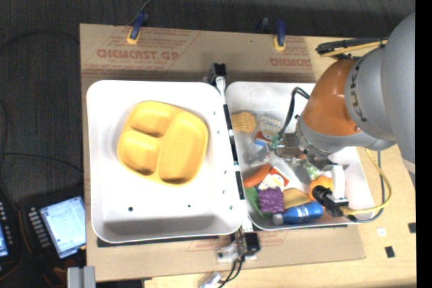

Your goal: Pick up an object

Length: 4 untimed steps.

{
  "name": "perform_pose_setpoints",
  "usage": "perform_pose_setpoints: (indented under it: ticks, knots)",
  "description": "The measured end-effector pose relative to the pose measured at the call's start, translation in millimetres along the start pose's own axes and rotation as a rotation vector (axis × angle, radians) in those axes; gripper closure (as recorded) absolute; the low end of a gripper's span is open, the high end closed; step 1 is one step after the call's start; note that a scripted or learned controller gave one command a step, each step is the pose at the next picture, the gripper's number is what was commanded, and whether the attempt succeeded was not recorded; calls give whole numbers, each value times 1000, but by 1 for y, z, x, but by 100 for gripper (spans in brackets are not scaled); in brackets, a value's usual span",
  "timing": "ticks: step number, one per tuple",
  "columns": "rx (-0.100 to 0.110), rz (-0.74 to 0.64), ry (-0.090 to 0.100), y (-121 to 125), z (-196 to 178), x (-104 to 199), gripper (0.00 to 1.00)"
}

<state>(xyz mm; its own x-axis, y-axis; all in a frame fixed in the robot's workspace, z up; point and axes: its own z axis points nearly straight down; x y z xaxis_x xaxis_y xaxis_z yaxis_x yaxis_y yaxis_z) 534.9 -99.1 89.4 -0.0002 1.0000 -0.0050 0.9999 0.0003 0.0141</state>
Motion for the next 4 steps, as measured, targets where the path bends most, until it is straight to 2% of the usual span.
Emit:
perform_pose_setpoints:
  ticks: [1,2,3,4]
  knots:
    - [-2,1,-1,1,-11,-1,100]
    - [10,-1,3,20,-127,24,100]
    - [13,-1,3,19,-126,24,0]
    - [14,0,2,98,-26,-4,0]
